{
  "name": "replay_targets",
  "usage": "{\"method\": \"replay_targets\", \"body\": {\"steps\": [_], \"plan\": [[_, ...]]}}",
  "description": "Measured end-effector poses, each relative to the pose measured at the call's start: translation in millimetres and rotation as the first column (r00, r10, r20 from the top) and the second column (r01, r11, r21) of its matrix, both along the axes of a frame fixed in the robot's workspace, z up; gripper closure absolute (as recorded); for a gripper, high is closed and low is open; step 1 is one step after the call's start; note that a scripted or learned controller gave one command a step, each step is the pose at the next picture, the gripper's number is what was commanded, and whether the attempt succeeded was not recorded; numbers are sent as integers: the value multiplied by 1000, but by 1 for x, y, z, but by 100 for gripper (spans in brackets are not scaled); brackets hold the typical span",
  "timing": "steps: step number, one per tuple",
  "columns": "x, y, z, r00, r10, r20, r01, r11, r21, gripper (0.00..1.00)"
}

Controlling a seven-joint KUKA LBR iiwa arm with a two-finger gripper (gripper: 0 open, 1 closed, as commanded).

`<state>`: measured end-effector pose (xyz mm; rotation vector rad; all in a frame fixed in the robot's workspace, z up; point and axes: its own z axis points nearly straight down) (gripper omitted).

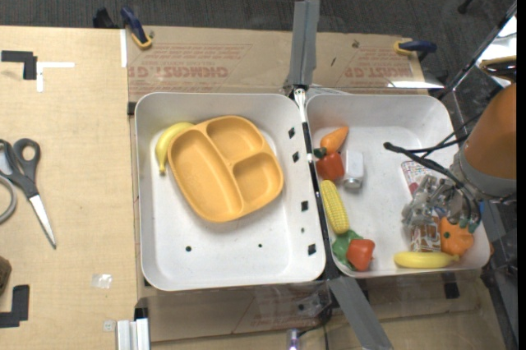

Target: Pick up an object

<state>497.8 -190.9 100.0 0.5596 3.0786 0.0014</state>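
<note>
Tool [433, 204] sits low in my right bin [386, 106]; its metal tips blur, so I cannot tell its opening. Beside it lie a glossy orange lump [457, 239], perhaps a pepper, and a smooth curved banana [422, 260].

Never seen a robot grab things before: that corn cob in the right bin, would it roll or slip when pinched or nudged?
The corn cob looks rounded and long, so a sideways nudge would probably roll it. Its glossy surface suggests a plastic toy, likely stiff, light, perhaps a bit slippery. It lies against the right bin's left wall, which may stop it rolling that way.
</note>
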Motion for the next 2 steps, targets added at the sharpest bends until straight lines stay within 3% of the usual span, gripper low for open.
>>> {"method": "replay_targets", "body": {"steps": [1,2], "plan": [[0,0,0,1000,0,0,0,1000,0,0],[-18,-11,-9,999,-44,-9,44,999,2,0]]}}
